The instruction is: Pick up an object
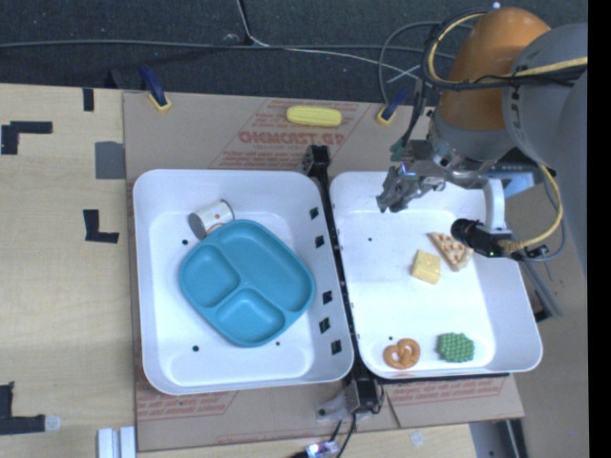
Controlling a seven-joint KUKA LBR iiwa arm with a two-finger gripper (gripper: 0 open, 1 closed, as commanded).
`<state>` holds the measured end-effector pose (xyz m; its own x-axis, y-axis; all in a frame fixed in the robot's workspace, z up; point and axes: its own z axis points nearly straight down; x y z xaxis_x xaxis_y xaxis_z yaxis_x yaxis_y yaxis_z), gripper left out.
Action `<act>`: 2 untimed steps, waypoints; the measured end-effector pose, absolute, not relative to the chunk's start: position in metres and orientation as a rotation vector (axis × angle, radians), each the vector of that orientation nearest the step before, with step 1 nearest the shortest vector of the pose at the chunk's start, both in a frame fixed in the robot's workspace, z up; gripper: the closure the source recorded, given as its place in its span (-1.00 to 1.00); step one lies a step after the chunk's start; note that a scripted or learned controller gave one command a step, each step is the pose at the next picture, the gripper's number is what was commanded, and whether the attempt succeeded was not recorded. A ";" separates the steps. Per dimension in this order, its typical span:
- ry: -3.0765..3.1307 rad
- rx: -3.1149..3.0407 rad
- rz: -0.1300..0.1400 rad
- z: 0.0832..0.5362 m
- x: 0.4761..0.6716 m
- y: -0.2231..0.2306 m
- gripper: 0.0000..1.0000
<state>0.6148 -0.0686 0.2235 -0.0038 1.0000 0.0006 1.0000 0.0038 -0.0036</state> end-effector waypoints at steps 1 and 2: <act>-2.226 -2.212 0.003 0.216 0.602 -0.013 1.00; -2.224 -2.214 0.004 0.211 0.575 0.031 1.00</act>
